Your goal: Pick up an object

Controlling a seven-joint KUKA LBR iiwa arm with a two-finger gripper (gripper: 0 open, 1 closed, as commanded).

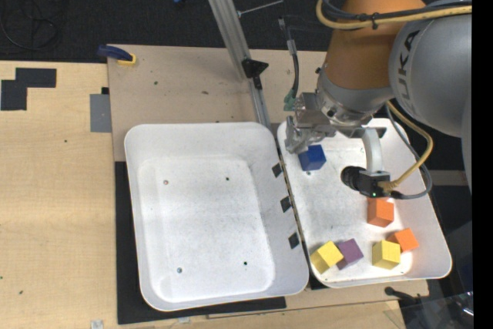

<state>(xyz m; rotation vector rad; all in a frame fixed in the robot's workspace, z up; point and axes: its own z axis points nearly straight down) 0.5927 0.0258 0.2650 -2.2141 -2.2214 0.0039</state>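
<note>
A small blue cube [312, 158] sits in the upper left part of the right bin [331, 204], close to the divider between the bins. My gripper [303, 141] hangs straight over it, its tip meeting the cube's top edge. The wrist and its orange band cover the bin's upper part. Whether the cube is gripped or just lying under the gripper is unclear from this angle.
Lower in the right bin lie two orange cubes [380, 212] [406, 240], two yellow cubes [387, 253] [327, 255] and a purple cube [350, 250]. The left bin [200, 212] lies alongside. A slanted aluminium post [231, 35] rises behind the bins. A black cable fitting [362, 179] hangs near the orange cube.
</note>
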